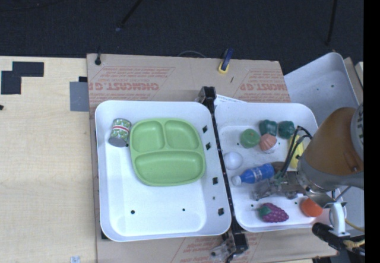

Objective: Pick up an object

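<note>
Arm low; tool leftward

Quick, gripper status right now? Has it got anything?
Gripper: low in the right bin, beside the blue bottle and above the purple grapes; open or closed cannot be told, no grasp visible.

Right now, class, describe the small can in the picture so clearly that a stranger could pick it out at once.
Start at the left white bin, which holds a big green divided plate. Look just past the plate's left edge, near the bin's upper left corner: the small can lies there on its side. Its green, white and red label and grey metal end set it apart from the plain green plate.
</note>
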Tool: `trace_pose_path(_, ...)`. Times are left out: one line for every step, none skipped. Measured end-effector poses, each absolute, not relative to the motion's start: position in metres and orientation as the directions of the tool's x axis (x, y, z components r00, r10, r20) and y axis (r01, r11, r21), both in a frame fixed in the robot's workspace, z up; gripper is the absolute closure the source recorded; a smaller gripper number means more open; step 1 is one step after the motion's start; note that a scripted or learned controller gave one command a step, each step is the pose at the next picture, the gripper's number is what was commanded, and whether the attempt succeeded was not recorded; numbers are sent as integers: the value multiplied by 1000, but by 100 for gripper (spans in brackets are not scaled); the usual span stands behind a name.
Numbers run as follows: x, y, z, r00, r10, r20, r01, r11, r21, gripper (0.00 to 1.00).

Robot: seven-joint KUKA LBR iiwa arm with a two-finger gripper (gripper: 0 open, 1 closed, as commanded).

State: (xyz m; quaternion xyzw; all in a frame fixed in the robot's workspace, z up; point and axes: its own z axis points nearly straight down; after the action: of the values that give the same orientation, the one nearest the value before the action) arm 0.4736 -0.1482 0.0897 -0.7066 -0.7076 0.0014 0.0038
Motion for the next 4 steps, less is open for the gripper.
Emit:
trace_pose_path(473,-148,87,4,1000,2,1000,-4,-3,0)
trace_pose_path(473,-150,98,11,1000,2,1000,-11,-2,100)
trace_pose_path(475,-155,160,-1,1000,-1,1000,1,3,100)
trace_pose_path(479,-158,203,0,1000,-1,1000,0,2,100)
